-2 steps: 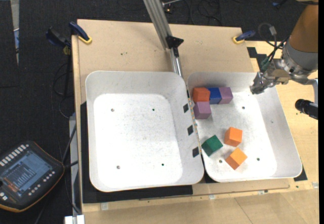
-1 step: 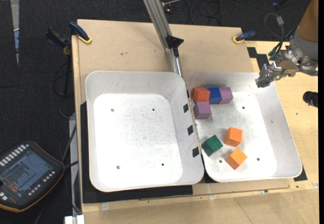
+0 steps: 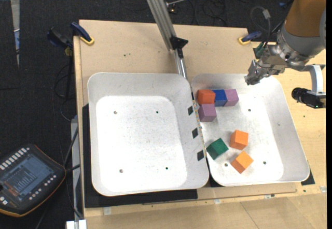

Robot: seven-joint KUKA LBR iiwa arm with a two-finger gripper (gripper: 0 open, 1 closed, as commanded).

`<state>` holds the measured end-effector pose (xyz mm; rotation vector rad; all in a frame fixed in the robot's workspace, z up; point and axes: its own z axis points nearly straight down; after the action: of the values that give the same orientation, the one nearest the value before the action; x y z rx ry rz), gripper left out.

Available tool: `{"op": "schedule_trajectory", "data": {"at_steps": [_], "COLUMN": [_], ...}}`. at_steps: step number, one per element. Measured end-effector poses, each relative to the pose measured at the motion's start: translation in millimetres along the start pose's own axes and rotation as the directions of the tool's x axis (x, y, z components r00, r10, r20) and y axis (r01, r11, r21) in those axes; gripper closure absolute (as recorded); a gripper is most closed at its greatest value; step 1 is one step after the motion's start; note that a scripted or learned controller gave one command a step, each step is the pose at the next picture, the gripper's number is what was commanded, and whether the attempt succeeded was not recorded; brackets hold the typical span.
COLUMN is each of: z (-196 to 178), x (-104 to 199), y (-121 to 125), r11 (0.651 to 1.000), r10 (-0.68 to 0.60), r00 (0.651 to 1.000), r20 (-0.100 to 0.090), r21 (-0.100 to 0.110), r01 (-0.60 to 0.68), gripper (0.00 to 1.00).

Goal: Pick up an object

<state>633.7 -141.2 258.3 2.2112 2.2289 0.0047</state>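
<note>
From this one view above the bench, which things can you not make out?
- Gripper at the right white bin's far edge: small and dark, so open or shut is unclear.
- Grey arm with orange band: cut off by the top and right edges.
- Four cubes near the divider, orange-red, blue, two purple: touching or apart is unclear.

no readable text, labels, brands, numbers or signs

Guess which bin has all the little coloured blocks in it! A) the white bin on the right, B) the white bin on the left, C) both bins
A: the small orange, blue, purple and green blocks all lie in the right-hand shallow white bin.
</note>
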Motion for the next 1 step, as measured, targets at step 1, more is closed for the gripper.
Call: {"op": "schedule_trajectory", "data": {"at_steps": [1], "z": [12.8], "x": [58.5], "y": [9.9], "r11": [1.000], "r10": [0.000], "r00": [1.000], "r20": [-0.001], "r21": [0.004], "r01": [0.000], "gripper": [1.00]}}
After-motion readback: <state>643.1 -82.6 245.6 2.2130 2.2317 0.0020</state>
